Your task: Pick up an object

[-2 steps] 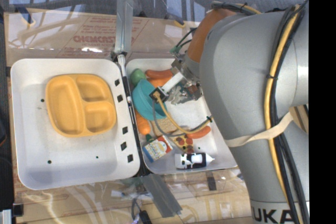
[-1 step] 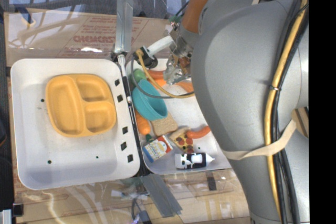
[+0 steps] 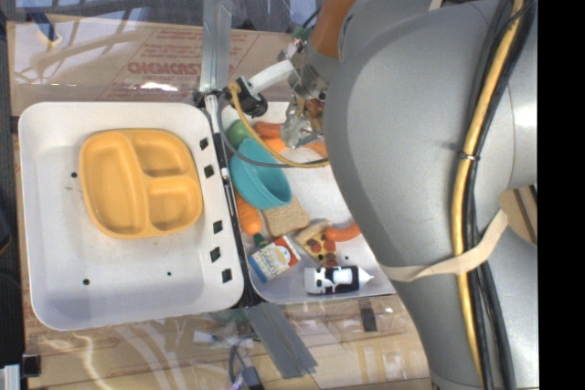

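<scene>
Camera view, op: you've got the arm (image 3: 439, 151) reaching in from the right, bulk of it covering much of the right bin (image 3: 292, 288). The hand (image 3: 297, 128) sits low over the far end of that bin, just above some orange items (image 3: 274, 131) and beside a green piece (image 3: 236, 132). Can't tell whether it's open or closed; nothing is visibly between its tips, so don't count a grasp.

Candidates for the pick all lie in the right bin: teal bowl (image 3: 260, 180) near the divider, slice of toast (image 3: 288, 217) touching the bowl's near edge, small carton (image 3: 272, 258) w/ green & orange print, a pizza-like piece (image 3: 315, 242), a red-orange sausage-ish item (image 3: 343, 233), and a black-and-white bottle (image 3: 334, 280) at the near rim. An orange round thing (image 3: 249, 219) is tucked partly under the bowl.

Left bin (image 3: 55, 288) holds a yellow divided plate (image 3: 139, 181), lying flat, well apart from the hand.

Progress, my read: approach done or nearly, hand is down at the pile. Left to do: close on smth, lift clear, confirm hold. Nothing is lifted yet as far as you can see. Clutter at that end is tight, so a miss or a double grab looks possible.
</scene>
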You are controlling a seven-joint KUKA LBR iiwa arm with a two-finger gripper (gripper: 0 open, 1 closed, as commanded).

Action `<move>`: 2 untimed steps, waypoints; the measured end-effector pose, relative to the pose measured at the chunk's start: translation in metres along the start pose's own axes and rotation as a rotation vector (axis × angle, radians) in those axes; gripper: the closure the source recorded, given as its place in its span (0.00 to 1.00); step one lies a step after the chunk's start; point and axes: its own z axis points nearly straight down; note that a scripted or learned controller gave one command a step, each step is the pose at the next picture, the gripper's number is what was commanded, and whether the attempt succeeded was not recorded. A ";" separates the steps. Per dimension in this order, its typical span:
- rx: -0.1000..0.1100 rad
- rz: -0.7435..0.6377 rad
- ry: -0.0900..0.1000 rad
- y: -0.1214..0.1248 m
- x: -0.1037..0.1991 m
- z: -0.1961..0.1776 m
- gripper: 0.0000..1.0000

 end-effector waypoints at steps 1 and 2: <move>0.002 0.006 -0.001 -0.084 0.014 0.000 1.00; 0.002 -0.045 -0.002 -0.058 -0.037 -0.036 1.00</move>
